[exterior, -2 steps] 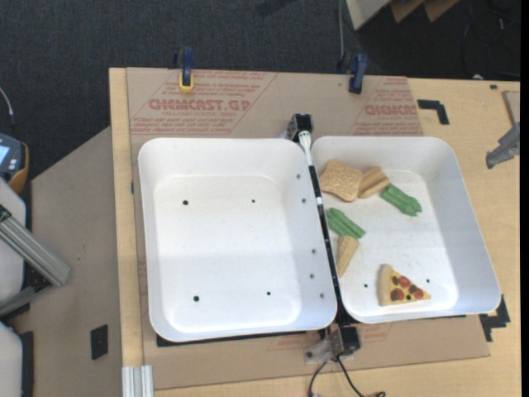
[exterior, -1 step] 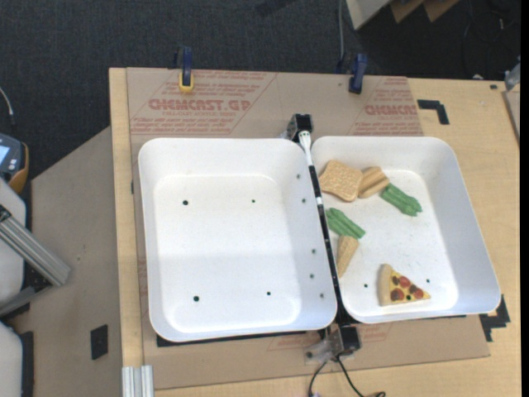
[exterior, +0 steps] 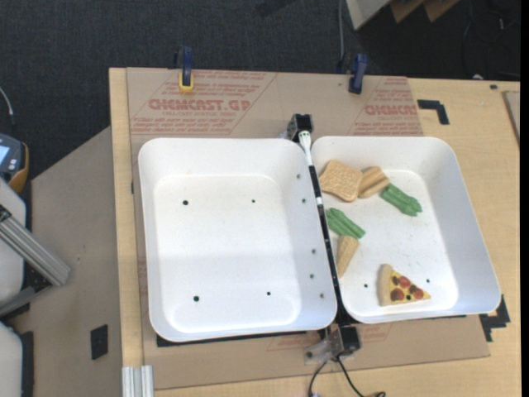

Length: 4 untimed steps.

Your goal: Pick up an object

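Observation:
The right bin holds several toy foods. A square tan cracker lies at its upper left, with a small tan bread piece beside it. A green pod sits right of those. Another green pod lies near the bin's left wall, above a tan wedge. A pizza slice with red dots rests near the front.
The left bin sits beside the right one, sharing a black divider clip strip. Both rest on a cardboard sheet held by two blue clamps at the back edge. Cables trail at the front.

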### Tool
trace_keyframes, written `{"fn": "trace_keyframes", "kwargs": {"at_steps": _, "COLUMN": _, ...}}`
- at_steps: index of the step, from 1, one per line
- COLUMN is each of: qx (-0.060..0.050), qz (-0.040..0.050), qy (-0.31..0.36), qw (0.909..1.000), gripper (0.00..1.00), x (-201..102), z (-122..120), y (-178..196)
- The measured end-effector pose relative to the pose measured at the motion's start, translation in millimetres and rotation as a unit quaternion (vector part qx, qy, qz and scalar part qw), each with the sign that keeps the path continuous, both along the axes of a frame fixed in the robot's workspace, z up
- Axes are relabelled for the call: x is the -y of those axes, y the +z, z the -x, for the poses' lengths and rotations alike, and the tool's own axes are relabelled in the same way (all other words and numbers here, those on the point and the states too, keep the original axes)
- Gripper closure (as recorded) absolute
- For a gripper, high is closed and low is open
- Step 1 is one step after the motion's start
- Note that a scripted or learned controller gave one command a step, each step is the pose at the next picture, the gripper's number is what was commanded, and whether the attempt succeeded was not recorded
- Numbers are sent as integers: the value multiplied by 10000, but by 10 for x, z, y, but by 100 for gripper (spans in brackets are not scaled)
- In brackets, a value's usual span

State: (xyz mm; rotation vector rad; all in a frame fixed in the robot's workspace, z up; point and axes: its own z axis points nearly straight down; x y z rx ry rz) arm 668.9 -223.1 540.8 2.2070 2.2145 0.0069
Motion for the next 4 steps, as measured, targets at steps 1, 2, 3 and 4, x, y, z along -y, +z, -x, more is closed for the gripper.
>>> {"fn": "trace_keyframes", "kwargs": {"at_steps": 1, "qx": -27, "qz": -4, "qy": -6, "qw": 10000, "gripper": 100, "x": 0, "z": 17, "y": 65}}
{"fn": "trace_keyframes", "kwargs": {"at_steps": 2, "qx": -1, "qz": 14, "qy": -2, "qw": 10000, "gripper": 100, "x": -4, "z": 11, "y": 175}}
{"fn": "trace_keyframes", "kwargs": {"at_steps": 3, "qx": 24, "qz": 33, "qy": 2, "qw": 10000, "gripper": 100, "x": -9, "z": 5, "y": 285}}
{"fn": "trace_keyframes", "kwargs": {"at_steps": 4, "qx": 47, "qz": 50, "qy": 8, "qw": 10000, "gripper": 100, "x": -15, "z": -1, "y": 393}}
